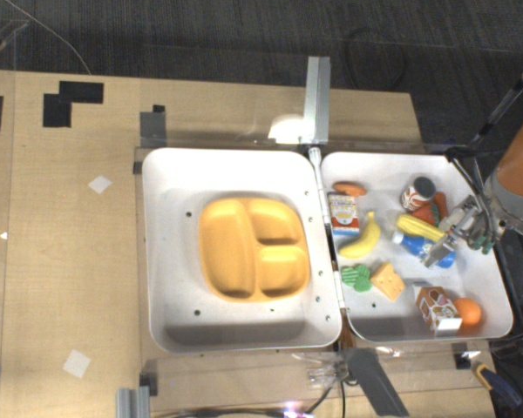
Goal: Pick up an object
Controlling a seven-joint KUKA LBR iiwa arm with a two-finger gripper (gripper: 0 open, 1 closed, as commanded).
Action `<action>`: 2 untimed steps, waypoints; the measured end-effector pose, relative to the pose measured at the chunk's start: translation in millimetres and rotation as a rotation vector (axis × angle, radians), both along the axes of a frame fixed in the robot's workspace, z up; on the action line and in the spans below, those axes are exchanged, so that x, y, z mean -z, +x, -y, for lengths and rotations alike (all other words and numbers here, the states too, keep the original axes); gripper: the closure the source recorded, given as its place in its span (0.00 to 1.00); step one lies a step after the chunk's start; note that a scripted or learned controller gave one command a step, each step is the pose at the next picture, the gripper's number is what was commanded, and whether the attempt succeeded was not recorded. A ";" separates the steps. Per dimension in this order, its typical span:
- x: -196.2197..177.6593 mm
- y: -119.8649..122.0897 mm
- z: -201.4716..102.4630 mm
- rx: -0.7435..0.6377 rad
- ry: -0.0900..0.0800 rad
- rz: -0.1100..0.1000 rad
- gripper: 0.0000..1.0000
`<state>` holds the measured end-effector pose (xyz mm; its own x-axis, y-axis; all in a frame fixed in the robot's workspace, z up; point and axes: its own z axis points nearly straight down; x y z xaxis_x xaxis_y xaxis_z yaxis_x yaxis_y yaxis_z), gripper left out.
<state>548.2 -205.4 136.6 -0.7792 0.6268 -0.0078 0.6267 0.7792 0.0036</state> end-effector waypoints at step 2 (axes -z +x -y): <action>-63.1 79.4 -19.5 0.444 0.003 0.010 0.00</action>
